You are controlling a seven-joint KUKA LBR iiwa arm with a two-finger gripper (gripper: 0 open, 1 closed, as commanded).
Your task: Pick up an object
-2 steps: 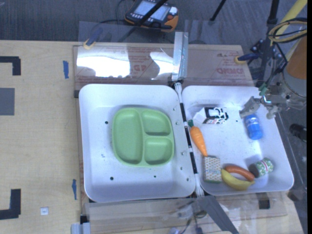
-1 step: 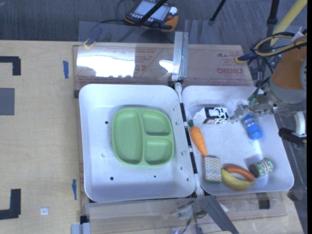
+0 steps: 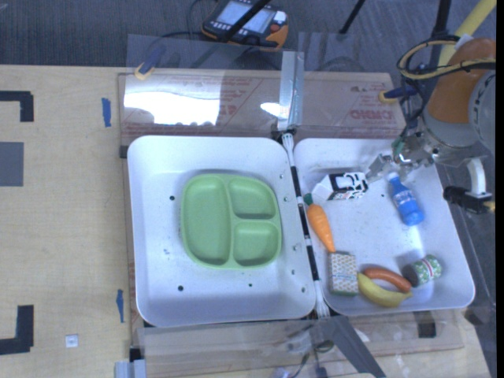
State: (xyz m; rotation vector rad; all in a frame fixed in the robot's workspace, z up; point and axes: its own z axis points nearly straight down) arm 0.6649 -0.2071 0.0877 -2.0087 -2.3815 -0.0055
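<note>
Pale wood forms the worktop [image 3: 63, 211], and two shallow white bins sit on it side by side, their inner rims touching along a narrow seam. A clear plastic sheet [image 3: 205, 101] lies behind them, and dark carpet with a handheld pendant [image 3: 244, 20] lies beyond that.

Left bin [image 3: 150, 235] holds a green divided plate [image 3: 232, 220] at its middle, with bare white floor all around it up to the rim. Right bin [image 3: 449, 242] is more crowded: its open floor lies in the middle, between the things along its left side and those near its front rim.

From the right, the grey arm [image 3: 465, 101] with its orange band reaches over the right bin's back right corner. Its claw [image 3: 398, 157] hangs low near the back rim, just above the blue bottle [image 3: 405, 203]; whether it is wide or narrow cannot be told, and nothing shows between its parts.

Just left of the claw lies a small white carton with black patches [image 3: 342, 186]. An orange carrot [image 3: 320, 225] lies by the seam, and below it a patterned box [image 3: 343, 272]. A yellow banana [image 3: 382, 291] touches a red sausage-like piece [image 3: 386, 276] near the front rim, with a small green-banded can [image 3: 424, 271] just beside them to the right. The bottle lies closest to the claw, tilted, with clear floor to its left.
</note>
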